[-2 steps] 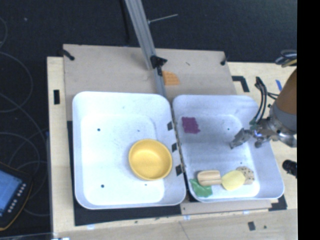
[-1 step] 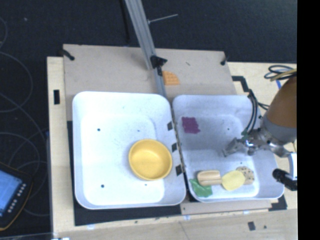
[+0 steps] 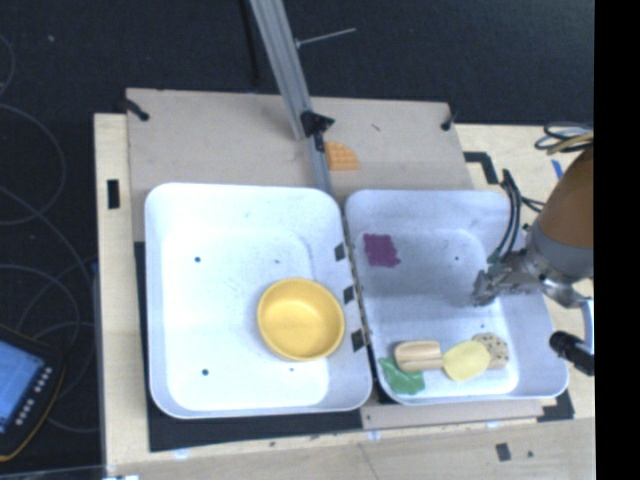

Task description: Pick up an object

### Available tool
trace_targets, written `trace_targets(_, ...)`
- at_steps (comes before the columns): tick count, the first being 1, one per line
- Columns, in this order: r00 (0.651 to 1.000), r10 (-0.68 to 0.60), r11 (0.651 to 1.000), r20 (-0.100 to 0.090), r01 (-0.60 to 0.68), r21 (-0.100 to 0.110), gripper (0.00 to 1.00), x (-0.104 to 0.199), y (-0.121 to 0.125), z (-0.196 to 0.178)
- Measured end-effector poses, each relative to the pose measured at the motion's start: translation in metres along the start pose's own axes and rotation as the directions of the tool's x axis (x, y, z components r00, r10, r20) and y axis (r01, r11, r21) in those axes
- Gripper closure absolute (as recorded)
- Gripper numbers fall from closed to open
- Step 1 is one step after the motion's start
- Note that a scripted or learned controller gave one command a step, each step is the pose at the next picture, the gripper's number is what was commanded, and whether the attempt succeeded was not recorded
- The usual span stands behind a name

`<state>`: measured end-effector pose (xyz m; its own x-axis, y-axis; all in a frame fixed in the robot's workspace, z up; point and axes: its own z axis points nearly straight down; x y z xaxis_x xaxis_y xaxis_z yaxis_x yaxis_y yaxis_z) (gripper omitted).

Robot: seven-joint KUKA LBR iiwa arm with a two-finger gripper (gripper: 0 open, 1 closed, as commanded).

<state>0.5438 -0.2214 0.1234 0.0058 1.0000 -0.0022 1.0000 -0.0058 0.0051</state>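
The grey arm with its orange band [image 3: 574,200] is reaching in from the right, and its metallic claw [image 3: 489,286] is hovering low over the right bin [image 3: 440,218], near that bin's right wall. Whether the claw is wide or narrow cannot be told from this slanted view; nothing is visibly sitting between its tips.

The right bin is a shallow tray of smooth white plastic with rounded corners. A flat, matte purple patch [image 3: 381,250] is lying on its floor toward the upper left, well apart from the claw. Along the bin's near edge, a row of small things is resting close together: a flat green piece [image 3: 400,377] in the corner, a tan, rounded cylinder like a wooden peg [image 3: 418,355] just beside it, a soft-looking pale yellow lump [image 3: 466,361], and a speckled beige round piece [image 3: 491,346] touching the lump's upper right.

The left bin [image 3: 200,228], equally smooth and white, is carrying a glossy round yellow bowl [image 3: 300,319], sitting upright near its right wall.

Both bins are lying side by side on the pale wooden table [image 3: 115,268]. A small orange waffled block [image 3: 341,157] is resting on the brown board behind them.
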Motion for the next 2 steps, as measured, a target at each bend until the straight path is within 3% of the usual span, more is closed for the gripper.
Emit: trace_targets(2,1.000,-0.008,1.000,0.001,0.008,-0.002,1.00,-0.006,-0.001,-0.092)
